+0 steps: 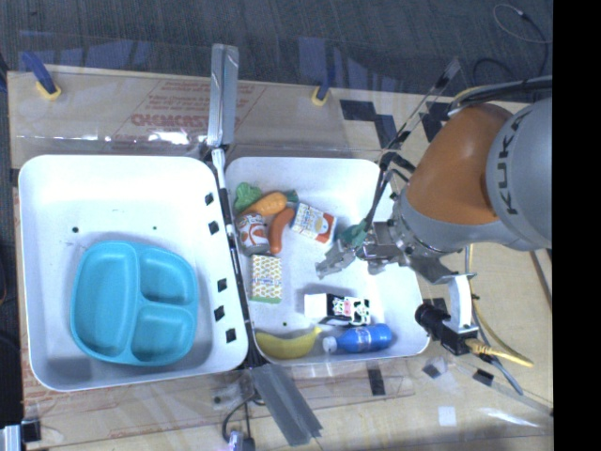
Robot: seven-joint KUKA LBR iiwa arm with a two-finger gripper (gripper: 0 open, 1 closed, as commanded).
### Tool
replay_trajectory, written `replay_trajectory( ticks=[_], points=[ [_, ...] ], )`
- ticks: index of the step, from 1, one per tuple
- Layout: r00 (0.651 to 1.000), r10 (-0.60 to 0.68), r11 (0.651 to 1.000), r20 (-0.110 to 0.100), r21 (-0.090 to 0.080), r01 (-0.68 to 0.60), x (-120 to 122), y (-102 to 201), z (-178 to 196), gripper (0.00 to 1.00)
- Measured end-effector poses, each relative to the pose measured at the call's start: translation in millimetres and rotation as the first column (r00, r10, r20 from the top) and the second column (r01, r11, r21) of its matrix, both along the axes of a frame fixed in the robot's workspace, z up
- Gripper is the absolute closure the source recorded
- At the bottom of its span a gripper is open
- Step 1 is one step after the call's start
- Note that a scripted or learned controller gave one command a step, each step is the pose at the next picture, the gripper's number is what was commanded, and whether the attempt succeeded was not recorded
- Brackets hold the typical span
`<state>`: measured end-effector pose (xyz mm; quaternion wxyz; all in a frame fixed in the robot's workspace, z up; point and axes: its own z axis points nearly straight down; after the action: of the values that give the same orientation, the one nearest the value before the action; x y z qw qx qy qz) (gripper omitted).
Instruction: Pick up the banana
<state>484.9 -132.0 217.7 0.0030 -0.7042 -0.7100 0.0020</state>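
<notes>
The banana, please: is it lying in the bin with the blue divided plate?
No, the banana lies at the near edge of the right bin, while the blue divided plate sits in the left bin.

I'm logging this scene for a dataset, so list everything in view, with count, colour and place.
bins: 2, white, side by side on the bench
divided plate: 1, light blue, left bin
banana: 1, yellow, right bin, near edge
bottle: 1, blue, right of the banana
carrot: 1, orange, right bin, far left part
carton: 1, white and orange, beside the carrot
packet: 1, yellow patterned, along the divider
box: 1, white and black, above the bottle
arm: 1, grey and orange, from the right
gripper: 1, over the right bin
</notes>
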Motion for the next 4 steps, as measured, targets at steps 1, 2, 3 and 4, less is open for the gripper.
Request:
replay_trajectory(
  ticks=[1, 2, 3, 4],
  points=[
    [0.986, -0.165, 0.986, 0.020, -0.004, 0.165, -4, 34, -108, 0.00],
    [0.988, 0.155, 0.988, 0.005, 0.000, -0.155, -8, 39, -127, 0.00],
    [0.943, 0.333, 0.943, 0.006, 0.000, -0.333, -8, -23, -127, 0.00],
    [0.941, 0.338, 0.941, 0.005, 0.000, -0.338, -7, -22, -119, 1.00]
  ],
)
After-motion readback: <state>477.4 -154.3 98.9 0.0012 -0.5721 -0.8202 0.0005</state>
